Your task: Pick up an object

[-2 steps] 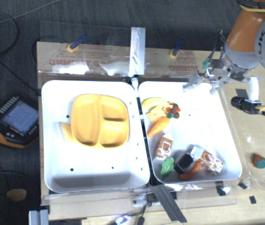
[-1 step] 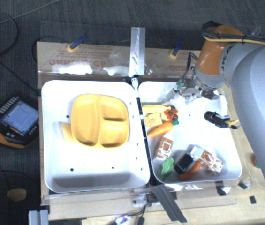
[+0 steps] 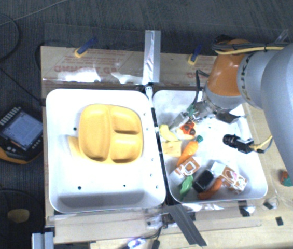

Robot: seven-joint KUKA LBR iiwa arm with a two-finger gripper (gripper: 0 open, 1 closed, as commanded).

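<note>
Objects, a small toy clutter with a carrot [image 3: 189, 149] among them, lie heaped in the right bin [image 3: 257, 183]. Gripper [image 3: 186, 119] sits low over the heap's upper edge, presumably seeking a grasp; grip state cannot be told. Left bin [image 3: 53, 139] carries a yellow tray [image 3: 110, 133].

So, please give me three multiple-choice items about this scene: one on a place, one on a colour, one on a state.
1. Where does the yellow divided tray lie?
A. left bin
B. right bin
C. floor

2. What colour is the toy carrot?
A. blue
B. orange
C. white

3. How does the tray sit?
A. standing on edge
B. flat, open side up
C. upside down

Answers: 1 A, it rests inside the left bin. 2 B, its body is orange, among the small things in the right bin. 3 B, its compartments face up.
</note>
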